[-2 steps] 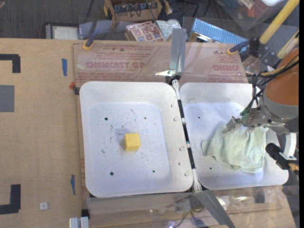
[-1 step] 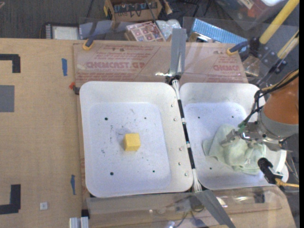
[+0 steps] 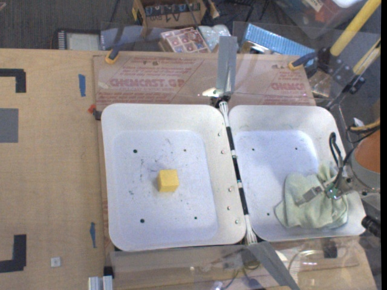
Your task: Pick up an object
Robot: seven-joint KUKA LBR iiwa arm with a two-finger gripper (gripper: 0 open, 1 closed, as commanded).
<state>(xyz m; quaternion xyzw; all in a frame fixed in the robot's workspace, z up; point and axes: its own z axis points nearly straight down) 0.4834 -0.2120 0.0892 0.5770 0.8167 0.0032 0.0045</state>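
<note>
Bench bins (image 3: 121, 132) — end effector (image 3: 329, 191) on cloth (image 3: 302, 201).

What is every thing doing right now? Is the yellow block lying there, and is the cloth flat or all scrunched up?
Yellow block: lying alone, flat on the floor of the left bin, untouched.
Pale green cloth: crumpled in a heap at the near right corner of the right bin.
Hand: down on the cloth's right side.

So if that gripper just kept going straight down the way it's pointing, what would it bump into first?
Most likely the pale green cloth bunched in the right bin; the gripper sits right over it, though depth is hard to judge.
</note>
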